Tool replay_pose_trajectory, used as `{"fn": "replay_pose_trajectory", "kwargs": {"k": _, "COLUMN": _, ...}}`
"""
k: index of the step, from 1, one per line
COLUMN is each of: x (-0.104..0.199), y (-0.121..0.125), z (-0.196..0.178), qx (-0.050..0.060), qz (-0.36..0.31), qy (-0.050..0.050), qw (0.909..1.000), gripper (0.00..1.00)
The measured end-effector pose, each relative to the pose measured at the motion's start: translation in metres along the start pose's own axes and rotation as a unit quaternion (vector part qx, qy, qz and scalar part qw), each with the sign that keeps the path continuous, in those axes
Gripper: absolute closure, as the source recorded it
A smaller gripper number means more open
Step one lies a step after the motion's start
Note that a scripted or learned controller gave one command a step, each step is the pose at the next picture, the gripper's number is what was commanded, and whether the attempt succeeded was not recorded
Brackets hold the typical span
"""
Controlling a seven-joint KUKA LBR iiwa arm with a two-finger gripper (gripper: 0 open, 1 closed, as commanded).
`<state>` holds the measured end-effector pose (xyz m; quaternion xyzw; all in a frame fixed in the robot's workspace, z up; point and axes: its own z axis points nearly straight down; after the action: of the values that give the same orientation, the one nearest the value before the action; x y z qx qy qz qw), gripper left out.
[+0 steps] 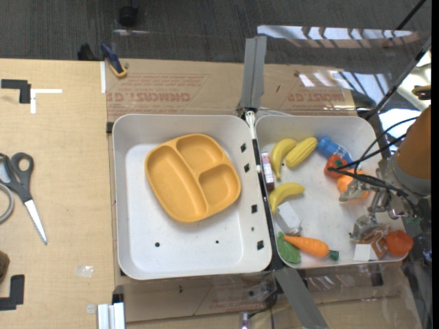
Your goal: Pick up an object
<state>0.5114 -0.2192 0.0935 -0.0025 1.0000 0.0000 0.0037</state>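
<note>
The right bin [322,125] holds several toy foods: two bananas [280,155] [285,194], a corn cob [302,151], a blue object [332,147], a red-orange piece [337,164] and a carrot [309,245] beside a green piece [288,250]. A white block [288,218] lies near the bin's left wall. My gripper [359,211] hangs low over the right side of this bin, open, with bare bin floor between its fingers. A red tomato-like toy [399,242] and a small white cube [362,252] lie just below it. Nothing is held.
The left bin [123,204] carries a yellow divided plate [193,177]. Scissors [24,190] lie on the bench far left. The arm's orange band [418,153] and black cables [374,177] cross the right bin's right edge.
</note>
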Motion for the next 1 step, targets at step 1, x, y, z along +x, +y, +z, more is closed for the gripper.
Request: {"fn": "replay_pose_trajectory", "kwargs": {"k": 1, "x": 0.0111, "y": 0.0008, "z": -0.0008, "qx": 0.000, "qz": 0.020, "qy": -0.002, "qw": 0.9998, "gripper": 0.00}}
